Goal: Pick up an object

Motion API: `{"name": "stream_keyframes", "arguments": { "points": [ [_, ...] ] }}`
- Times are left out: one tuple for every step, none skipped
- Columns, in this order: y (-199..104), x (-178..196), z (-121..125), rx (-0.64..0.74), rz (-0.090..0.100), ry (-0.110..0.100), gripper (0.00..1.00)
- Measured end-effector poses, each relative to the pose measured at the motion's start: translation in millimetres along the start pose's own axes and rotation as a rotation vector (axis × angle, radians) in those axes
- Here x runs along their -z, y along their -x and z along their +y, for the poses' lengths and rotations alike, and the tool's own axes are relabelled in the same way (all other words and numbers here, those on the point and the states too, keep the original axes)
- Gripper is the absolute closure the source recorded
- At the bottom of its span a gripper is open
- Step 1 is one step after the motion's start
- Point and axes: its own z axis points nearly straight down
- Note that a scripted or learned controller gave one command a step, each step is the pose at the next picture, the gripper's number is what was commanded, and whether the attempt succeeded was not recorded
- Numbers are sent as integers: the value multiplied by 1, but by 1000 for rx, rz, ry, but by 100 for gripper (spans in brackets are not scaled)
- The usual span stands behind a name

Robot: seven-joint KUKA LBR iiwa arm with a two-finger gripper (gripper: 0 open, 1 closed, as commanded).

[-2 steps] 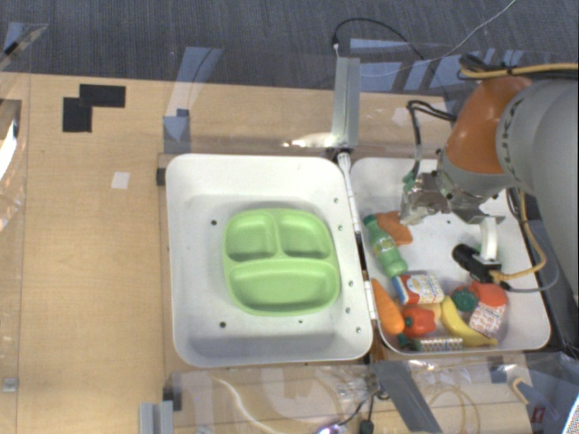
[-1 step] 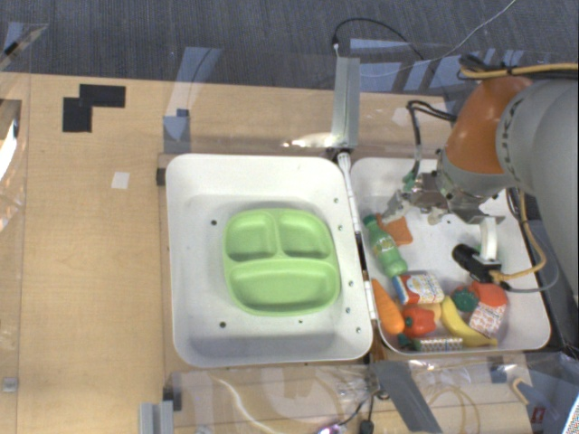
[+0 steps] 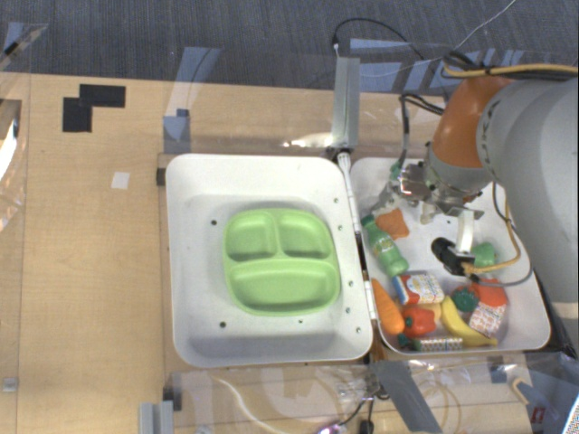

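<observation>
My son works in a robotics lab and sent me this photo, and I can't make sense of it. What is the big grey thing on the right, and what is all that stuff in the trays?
The grey shape with an orange band is a robot arm, photographed by one camera fixed above the bench and looking down at a slant. Its gripper hangs over the right bin, which holds toy food: a green bottle, a carrot, a banana and several small packets. The left bin holds a green divided plate. The arm is meant to pick up one object; nothing visibly sits between its fingers.
</observation>
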Motion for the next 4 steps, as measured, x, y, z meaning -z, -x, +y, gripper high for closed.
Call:
{"name": "stream_keyframes", "arguments": {
  "points": [
    [-2, 11, 3, 7, 2, 6, 100],
    [-2, 11, 3, 8, 2, 6, 0],
    [-2, -4, -5, -100, 1, -8, 0],
    [-3, 7, -2, -93, 2, -3, 100]
  ]
}}
